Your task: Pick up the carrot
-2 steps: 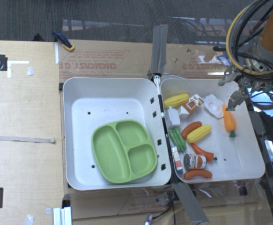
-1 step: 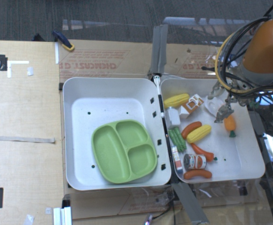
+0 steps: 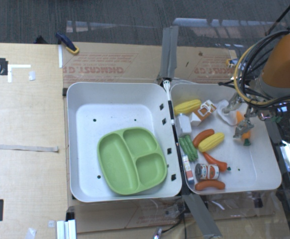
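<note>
Two bins, action in right bin (image 3: 264, 180). Near edge: sausage (image 3: 210, 185), then can (image 3: 207, 172). Carrot (image 3: 215, 160) lies just beyond can, touching it, mid-bin. Further back, corn cob (image 3: 211, 142). Gripper (image 3: 242, 127) hovers toward right wall, well apart from carrot; grip state cannot tell, orange bits by it unclear. Risk: crowded pile, so descent may clip can or seize corn instead.
</note>
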Robot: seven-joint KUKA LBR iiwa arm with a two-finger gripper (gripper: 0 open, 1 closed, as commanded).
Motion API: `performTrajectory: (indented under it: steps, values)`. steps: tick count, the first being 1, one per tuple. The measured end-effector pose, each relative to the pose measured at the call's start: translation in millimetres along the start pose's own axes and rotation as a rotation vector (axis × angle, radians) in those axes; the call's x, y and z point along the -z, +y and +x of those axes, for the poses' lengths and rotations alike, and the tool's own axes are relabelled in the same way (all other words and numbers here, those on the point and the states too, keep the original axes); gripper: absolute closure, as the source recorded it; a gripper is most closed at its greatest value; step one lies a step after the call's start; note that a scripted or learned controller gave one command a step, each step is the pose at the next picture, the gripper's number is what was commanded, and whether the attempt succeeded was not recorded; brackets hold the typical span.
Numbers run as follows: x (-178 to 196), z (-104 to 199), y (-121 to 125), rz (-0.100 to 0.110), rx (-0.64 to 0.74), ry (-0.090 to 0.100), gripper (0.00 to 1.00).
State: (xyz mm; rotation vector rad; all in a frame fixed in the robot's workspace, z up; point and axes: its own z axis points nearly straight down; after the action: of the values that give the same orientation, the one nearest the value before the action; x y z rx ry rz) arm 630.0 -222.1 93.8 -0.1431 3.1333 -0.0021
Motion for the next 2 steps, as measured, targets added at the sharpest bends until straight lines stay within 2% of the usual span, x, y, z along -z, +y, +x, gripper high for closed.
performTrajectory:
  steps: [1, 2]
  values:
    - [12, -2, 0, 0.004, 0.002, -0.008, 1.00]
    - [49, 42, 44, -0.001, -0.057, 0.001, 1.00]
